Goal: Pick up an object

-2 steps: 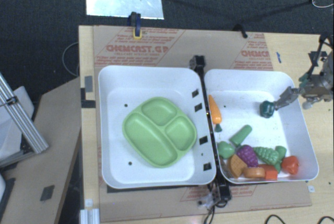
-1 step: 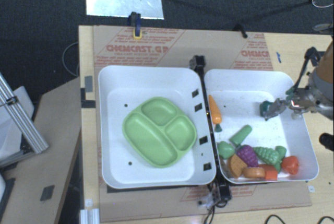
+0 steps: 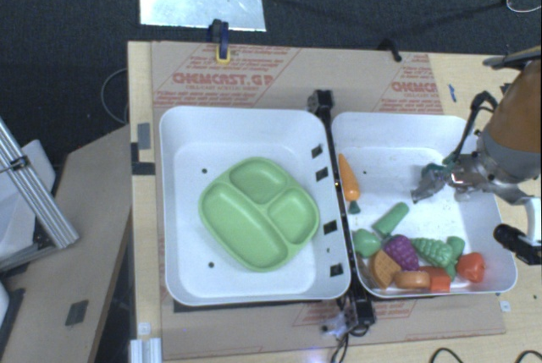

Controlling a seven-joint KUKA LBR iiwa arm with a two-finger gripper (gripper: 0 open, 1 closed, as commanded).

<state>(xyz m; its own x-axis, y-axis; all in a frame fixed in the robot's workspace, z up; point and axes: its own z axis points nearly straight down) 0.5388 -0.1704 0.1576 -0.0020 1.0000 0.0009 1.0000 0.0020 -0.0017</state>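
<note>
Gripper: the gripper [image 3: 429,182] hangs over the bare middle of the right bin [image 3: 398,131], tips pointing toward the bin's left wall; nothing lies between them, and how far apart they stand I cannot tell at this size.
Step in hand: judged from the pose, the approach; no object has been taken yet.
Nearest object: a green vegetable [image 3: 390,219] lies just beside the gripper, toward the bin's near edge.
Pile: a purple grape bunch [image 3: 401,251], a green ridged piece [image 3: 434,252], a red tomato [image 3: 471,266] and orange pieces crowd along the near edge, touching one another.
Carrot: an orange carrot [image 3: 348,175] lies alone against the left wall, apart from the pile.
Next move: probably shift toward the near edge, line the tips across one item, then descend; the lone carrot or green vegetable look easier than the packed pile, where neighbours may block a clean closure.
Arm pose: the arm [image 3: 515,129] reaches in over the bin's right rim, wrist bent downward.
Left bin: the left bin [image 3: 246,126] holds a green divided plate [image 3: 259,214] near its centre.
</note>
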